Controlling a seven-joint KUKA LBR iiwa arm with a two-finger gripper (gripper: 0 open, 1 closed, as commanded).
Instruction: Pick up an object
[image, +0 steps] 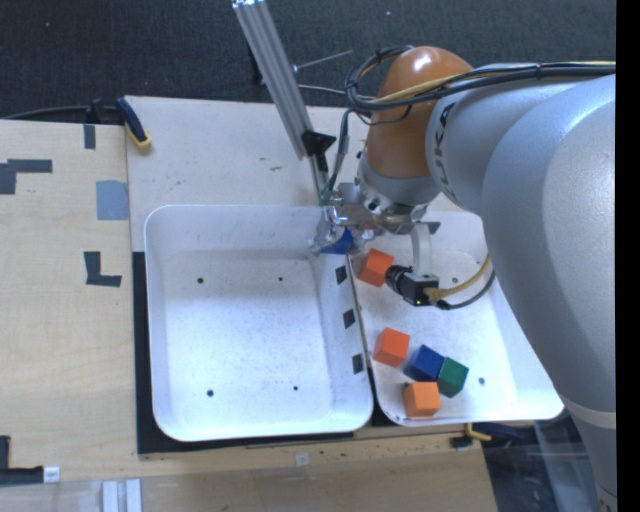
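My gripper hangs over the far end of the ridge between the two white bins. A small blue block shows between its metal fingers, and the gripper looks shut on it. Just to its right, an orange block lies in the right bin. Nearer the front of that bin sit another orange block, a dark blue block, a green block and a third orange block.
The left bin has a bare white floor. A slanted metal rail rises behind the bins. The grey arm covers the right bin's far right part. A black cable connector hangs beside the orange block.
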